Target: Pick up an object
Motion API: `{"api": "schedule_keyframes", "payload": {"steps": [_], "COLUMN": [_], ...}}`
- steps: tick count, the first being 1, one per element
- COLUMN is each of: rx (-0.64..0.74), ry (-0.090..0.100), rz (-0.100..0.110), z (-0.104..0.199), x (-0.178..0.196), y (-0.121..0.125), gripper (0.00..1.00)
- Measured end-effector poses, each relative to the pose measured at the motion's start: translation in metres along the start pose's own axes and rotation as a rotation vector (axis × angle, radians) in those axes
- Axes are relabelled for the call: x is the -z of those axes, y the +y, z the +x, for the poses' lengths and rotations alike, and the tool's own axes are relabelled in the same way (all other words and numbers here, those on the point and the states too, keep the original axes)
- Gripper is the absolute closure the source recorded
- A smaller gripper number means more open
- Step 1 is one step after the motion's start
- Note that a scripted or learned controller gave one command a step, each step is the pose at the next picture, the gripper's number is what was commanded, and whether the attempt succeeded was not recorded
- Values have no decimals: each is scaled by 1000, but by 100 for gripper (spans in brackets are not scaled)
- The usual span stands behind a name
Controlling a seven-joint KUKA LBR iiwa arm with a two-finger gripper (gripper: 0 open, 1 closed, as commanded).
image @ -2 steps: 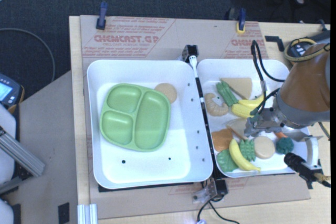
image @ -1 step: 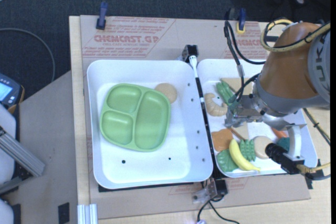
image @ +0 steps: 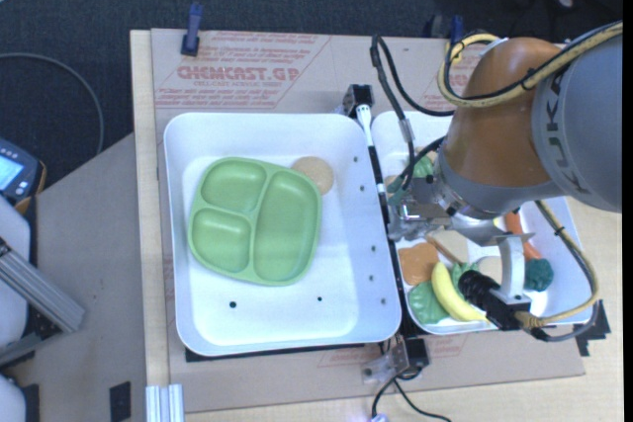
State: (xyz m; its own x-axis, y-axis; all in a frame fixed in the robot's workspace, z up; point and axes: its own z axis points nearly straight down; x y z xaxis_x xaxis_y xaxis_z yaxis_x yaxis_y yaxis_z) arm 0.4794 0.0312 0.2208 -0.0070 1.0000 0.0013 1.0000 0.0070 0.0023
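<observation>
The arm's orange-banded wrist hangs low over the right bin (image: 388, 145). My gripper (image: 410, 211) shows at its left side, down among the toy food near the bin's left wall. A yellow banana (image: 447, 293) lies at the bin's front, with a green piece (image: 423, 301) beside it and a flat orange-brown piece (image: 418, 261) just behind. A teal item (image: 539, 274) and an orange stick (image: 514, 224) lie to the right, and a green leafy bit (image: 423, 169) shows by the wrist. The arm hides much of this bin.
The left bin (image: 188, 143) holds a green divided plate (image: 255, 219) and a tan round disc (image: 315, 174) at the plate's back right. A ridge with screws (image: 377, 212) separates the two bins. Cables run along the back edge.
</observation>
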Motion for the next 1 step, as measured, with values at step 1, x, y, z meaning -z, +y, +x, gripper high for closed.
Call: {"api": "schedule_keyframes", "payload": {"steps": [1], "rx": [2], "ry": [3], "rz": [-7], "z": [60], "x": [86], "y": [1], "gripper": [100]}}
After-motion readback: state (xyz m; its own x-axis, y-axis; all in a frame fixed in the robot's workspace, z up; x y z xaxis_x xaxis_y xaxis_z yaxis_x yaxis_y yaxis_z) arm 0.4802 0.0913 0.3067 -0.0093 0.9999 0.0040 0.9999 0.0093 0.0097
